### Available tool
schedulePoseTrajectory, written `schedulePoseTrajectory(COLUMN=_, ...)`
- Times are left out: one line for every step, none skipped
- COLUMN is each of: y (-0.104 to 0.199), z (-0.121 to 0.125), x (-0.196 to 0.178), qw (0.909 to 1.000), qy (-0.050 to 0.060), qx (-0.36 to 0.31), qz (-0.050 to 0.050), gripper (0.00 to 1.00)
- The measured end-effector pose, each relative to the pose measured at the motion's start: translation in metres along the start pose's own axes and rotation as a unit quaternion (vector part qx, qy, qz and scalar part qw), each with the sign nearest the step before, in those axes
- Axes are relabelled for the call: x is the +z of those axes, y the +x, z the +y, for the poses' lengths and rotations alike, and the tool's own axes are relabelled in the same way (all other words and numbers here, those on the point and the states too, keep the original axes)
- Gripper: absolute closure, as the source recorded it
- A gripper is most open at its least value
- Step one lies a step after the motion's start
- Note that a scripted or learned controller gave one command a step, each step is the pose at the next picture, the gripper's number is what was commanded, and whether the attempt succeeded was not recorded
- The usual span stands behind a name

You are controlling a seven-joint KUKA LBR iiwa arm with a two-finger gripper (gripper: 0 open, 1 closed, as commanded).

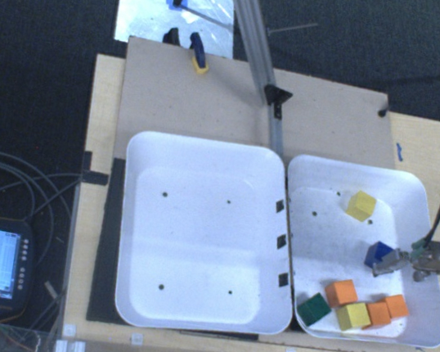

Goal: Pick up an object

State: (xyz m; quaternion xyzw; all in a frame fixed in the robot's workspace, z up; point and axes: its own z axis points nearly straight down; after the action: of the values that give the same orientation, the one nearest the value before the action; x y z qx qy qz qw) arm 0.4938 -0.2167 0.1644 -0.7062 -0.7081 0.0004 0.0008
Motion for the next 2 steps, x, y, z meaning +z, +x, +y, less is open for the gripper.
schedulePoseTrajectory(y=-0.001, z=0.001, x=-0.013, qw=1.0000, qy=-0.003, qx=-0.001, qz=-0.001, gripper=1.00)
schedulePoseTrajectory(y=-0.010, z=0.006, x=-0.062, qw=1.0000, qy=-0.004, qx=-0.001, qz=-0.002, gripper=1.00)
